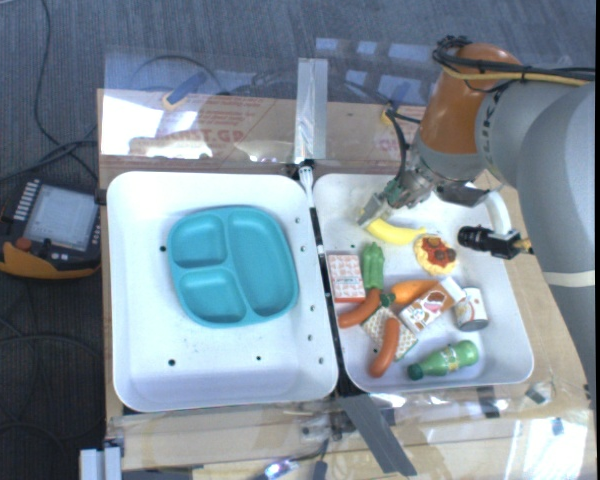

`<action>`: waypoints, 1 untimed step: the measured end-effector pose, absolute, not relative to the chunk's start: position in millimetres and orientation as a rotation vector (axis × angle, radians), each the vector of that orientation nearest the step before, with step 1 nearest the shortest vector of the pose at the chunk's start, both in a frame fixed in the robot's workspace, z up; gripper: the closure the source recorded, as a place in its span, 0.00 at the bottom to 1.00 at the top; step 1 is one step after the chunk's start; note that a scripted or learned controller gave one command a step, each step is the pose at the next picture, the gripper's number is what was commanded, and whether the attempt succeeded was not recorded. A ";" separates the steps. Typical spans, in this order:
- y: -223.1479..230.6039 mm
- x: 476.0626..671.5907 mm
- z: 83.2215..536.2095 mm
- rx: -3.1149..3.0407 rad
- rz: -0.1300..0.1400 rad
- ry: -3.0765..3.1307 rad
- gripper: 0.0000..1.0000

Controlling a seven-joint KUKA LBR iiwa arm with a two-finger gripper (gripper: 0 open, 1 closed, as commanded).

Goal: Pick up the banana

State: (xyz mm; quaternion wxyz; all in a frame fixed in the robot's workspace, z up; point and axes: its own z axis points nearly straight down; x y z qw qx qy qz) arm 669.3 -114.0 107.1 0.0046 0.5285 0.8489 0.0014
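gripper [387,200] hangs just above the banana's upper end, fingers spread, holding nothing | banana [396,232] lies in right bin [515,353], beside green pepper [372,265] | likely light, stiff, smooth plastic; grip across its mid-curve.

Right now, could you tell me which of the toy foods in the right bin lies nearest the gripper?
The yellow banana: it lies just below the gripper, at the top of the pile. The carrot, sausages and green bottle lie farther down.
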 end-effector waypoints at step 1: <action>-40.9 668.7 183.4 1.839 -0.002 2.546 1.00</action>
